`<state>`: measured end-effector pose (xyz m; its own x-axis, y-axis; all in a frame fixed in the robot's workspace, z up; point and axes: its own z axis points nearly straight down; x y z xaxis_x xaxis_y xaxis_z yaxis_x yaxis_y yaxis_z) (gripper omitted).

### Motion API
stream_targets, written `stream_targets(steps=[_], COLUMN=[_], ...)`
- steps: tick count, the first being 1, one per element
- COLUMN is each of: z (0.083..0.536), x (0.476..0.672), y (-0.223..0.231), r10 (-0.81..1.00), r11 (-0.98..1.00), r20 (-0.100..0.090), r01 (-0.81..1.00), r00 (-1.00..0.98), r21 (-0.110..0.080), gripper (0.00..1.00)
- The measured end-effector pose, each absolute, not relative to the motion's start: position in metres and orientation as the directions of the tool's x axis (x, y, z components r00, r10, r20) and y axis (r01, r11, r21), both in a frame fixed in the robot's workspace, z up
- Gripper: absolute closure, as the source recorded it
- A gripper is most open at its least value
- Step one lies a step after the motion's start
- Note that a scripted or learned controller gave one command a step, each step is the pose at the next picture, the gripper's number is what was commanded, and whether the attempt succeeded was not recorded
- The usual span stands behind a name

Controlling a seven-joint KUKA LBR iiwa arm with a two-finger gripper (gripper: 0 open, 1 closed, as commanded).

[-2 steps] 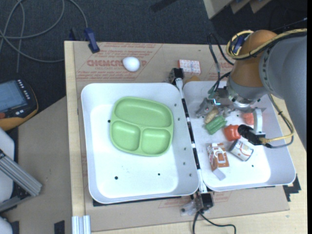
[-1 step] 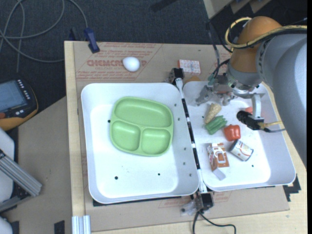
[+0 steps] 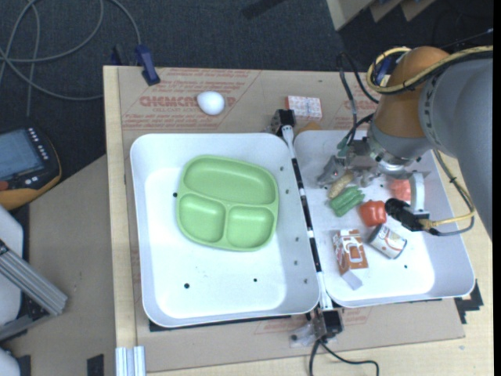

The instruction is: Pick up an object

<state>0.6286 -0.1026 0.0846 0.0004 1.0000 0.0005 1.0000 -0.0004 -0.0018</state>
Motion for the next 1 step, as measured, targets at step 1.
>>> stream_targets(steps=[1], z=[0.0851], x=[0.6669], y=[-0.1029], r10=[1.0], r11=[0.001], r20=[-0.001], r01=[1.0], r00=[-0.001], r21=[0.002], gripper=[0.0])
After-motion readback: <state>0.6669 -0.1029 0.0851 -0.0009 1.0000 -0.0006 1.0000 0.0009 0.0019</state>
